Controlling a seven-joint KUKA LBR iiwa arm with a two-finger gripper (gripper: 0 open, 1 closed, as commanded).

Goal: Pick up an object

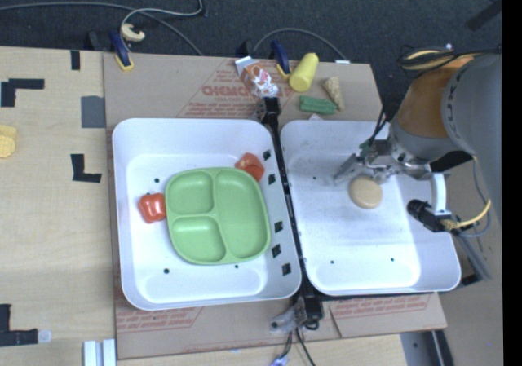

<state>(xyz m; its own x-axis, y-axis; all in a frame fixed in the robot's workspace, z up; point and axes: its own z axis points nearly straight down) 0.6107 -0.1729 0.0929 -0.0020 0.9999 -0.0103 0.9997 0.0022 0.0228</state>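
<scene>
- Nearest us, the left bin [130, 275] carries a green divided plate [218, 215], with a red piece [152, 207] at the plate's left edge and an orange-red piece [251, 165] at its upper right.
- In the right bin [367, 266] we see a tan ball [365, 193] lying on the bin floor, our likeliest object to pick up.
- The end effector [373, 167] sits just above and touching or nearly touching the ball; we cannot tell whether it is released or clenched, since the arm [457, 112] hides part of it.
- We judge the grasp to be in hand, not yet a lift; next calls for closing around the ball and rising straight.
- Farthest, on the worktop [49, 193] beyond the bins, lie a yellow object [303, 71], a green piece [316, 105] and a small carton [257, 77], all hard to identify.
</scene>
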